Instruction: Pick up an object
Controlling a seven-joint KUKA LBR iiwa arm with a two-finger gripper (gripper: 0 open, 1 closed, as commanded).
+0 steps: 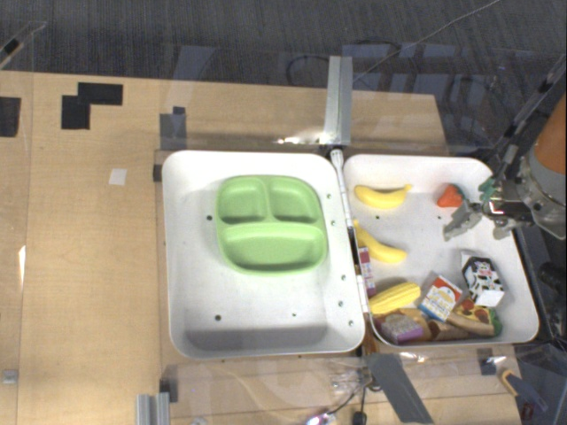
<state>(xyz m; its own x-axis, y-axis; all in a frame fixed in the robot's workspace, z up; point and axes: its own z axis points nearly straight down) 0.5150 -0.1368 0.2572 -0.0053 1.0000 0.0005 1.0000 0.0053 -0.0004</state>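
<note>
The right bin [425,168] holds two yellow bananas [383,195] [383,249], a small red and orange toy [450,197], a corn cob [394,297], a black and white carton [483,278], a small colourful box [438,299], a pizza slice [475,319] and a purple item [406,328]. My gripper [483,225] hangs over the right side of this bin, just right of and below the red toy and above the carton. Its fingers are spread apart, open, with only the white bin floor between them.
The left bin [190,264] holds a green divided plate [268,221]. A metal post [339,96] stands behind the wall shared by the bins. The arm comes in over the right bin's right rim. Wooden bench [80,255] lies to the left.
</note>
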